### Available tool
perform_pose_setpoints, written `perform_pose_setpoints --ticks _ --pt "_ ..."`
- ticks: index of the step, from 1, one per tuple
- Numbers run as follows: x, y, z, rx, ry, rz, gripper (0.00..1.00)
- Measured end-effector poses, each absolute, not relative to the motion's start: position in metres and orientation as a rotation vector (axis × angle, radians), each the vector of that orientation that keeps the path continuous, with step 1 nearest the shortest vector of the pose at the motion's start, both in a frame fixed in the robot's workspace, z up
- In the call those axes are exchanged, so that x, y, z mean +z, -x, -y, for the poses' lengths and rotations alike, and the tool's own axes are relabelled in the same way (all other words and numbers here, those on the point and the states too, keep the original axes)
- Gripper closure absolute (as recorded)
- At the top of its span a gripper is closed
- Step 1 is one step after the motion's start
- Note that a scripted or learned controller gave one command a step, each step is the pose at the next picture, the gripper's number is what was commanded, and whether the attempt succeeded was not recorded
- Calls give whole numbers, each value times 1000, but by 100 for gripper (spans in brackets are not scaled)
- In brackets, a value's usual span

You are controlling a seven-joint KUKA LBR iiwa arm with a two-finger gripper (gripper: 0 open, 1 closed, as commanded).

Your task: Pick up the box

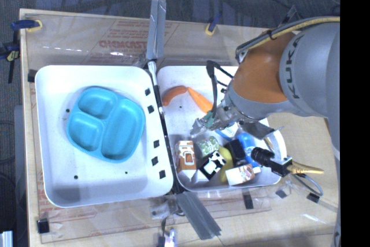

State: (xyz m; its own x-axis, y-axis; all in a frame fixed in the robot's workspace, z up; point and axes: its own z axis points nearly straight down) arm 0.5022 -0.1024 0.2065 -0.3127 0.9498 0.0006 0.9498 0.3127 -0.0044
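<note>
**Entry: box (186,154).** Small, brown and white. Placed in lower part of right bin (182,75), close against the wall shared with left bin (52,153). Long axis judged roughly parallel to that wall, running up and down the view.

**Neighbours.** Black-and-white card (212,164) just beside, on the far side from the wall. Greenish packet (207,144) and yellow piece (226,155) next along. Blue piece (247,142) and white packet (241,174) further toward the arm. Two orange pieces (188,95) higher in the same bin, well apart from the box.

**Gripper (208,123).** Positioned over the clutter, above the greenish packet. Open or closed: cannot tell. Nothing seen held.

**Bearing.** Box found down and toward the shared wall from the gripper; near, not underneath.

**Next move, as judged.** Short shift toward the shared wall and the view's lower edge, then descent. Closing across the short side advisable. Little room on the wall side; card likely to be caught on the other.

**Left bin.** Blue tray (107,123); not concerned.
</note>
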Motion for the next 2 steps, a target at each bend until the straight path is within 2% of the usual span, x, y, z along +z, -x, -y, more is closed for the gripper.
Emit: perform_pose_setpoints --ticks 1,2 --pt "214 -503 103 9 1831 2545 100" --pt "197 -477 81 5 2219 2216 100"
